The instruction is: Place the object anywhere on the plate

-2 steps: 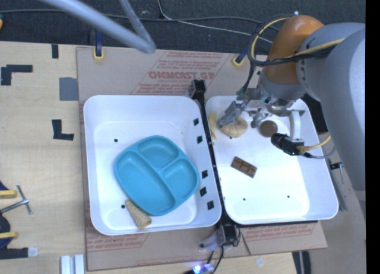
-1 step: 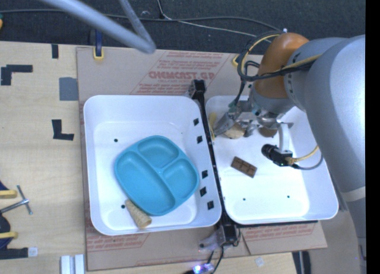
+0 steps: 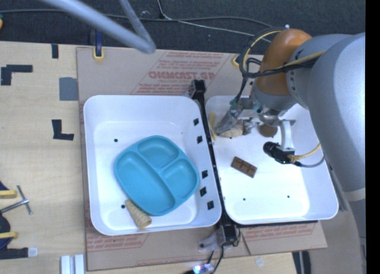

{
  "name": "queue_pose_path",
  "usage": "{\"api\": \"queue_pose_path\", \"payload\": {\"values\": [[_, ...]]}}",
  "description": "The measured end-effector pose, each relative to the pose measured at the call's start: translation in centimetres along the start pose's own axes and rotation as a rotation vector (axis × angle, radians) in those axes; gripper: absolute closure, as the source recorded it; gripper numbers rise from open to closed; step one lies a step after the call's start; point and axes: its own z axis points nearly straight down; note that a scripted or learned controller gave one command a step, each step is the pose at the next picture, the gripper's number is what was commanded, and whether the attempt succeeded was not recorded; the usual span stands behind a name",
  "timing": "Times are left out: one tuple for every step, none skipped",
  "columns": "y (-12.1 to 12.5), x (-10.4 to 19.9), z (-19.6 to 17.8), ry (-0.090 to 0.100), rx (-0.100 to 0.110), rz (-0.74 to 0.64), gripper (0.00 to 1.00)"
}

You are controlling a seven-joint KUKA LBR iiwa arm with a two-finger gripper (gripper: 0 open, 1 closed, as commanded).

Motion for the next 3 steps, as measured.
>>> {"api": "queue_pose_path", "payload": {"values": [[-0.9,-0.1,-5.5,0.0,-0.009,0.002,1.0],[-1.3,0.7,-10.3,0.001,-0.009,0.001,1.0],[-1.2,0.7,-15.2,0.0,-0.01,0.001,1.0]]}}
